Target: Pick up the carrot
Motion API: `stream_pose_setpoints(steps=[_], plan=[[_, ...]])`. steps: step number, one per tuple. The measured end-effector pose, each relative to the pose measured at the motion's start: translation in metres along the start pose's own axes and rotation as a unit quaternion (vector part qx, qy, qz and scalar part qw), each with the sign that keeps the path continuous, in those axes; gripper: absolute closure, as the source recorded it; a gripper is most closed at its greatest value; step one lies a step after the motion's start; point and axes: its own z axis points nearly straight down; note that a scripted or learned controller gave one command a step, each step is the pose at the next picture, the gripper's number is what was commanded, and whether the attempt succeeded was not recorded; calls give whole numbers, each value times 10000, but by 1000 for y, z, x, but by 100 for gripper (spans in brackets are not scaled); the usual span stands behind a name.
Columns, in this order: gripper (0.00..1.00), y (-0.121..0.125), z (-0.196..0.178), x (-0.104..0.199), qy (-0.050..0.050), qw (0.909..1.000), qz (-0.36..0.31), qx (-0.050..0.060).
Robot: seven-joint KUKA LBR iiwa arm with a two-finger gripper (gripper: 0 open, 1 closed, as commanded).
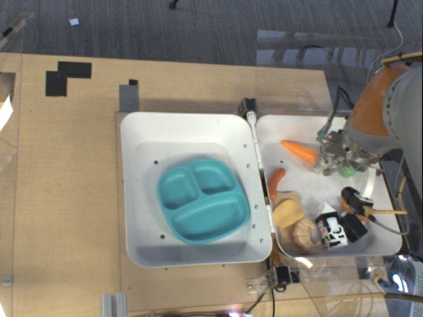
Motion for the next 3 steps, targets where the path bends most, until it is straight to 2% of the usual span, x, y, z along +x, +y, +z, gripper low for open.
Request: stream_pose_setpoints(steps=[1,2,3], plan=[[0,0,1,0,0,10000,-9,7],[0,35,15,7,19,10000,51,78],[100,38,1,8,5,10000,-17,32]])
